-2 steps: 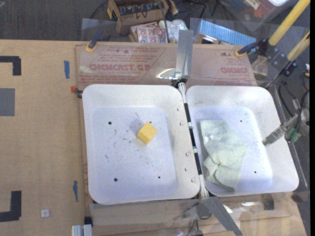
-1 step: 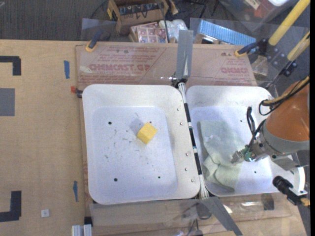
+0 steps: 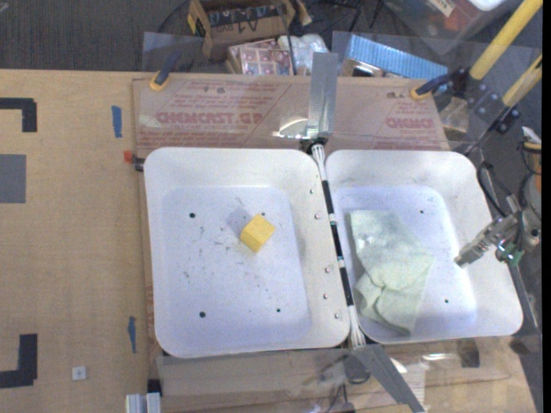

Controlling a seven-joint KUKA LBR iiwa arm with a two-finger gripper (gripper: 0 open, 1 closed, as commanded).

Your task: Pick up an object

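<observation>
- Yellow block: we are seeing it lying near the middle of the left bin, resting alone on the bin floor, turned at a slant to the walls
- Handling of the block: we are judging it small, light and stiff, probably foam or wood; its flat opposite faces are offering the fingers a plain hold, provided they come down square to the turned sides
- Pale green cloth: we are seeing it lying crumpled in the right bin, spreading from the middle toward the near wall
- Handling of the cloth: we are judging it soft, limp and light; a pinch on a raised fold would be serving better than a grip on a flat part, and it would be hanging loose once lifted
- Gripper: we are seeing it entering at the right edge of the right bin, near the cloth but apart from it, well apart from the block
- State of the fingers: we are not able to tell whether they are apart or together; nothing is showing between them
- Surface: we are seeing brown board carrying both bins side by side
</observation>
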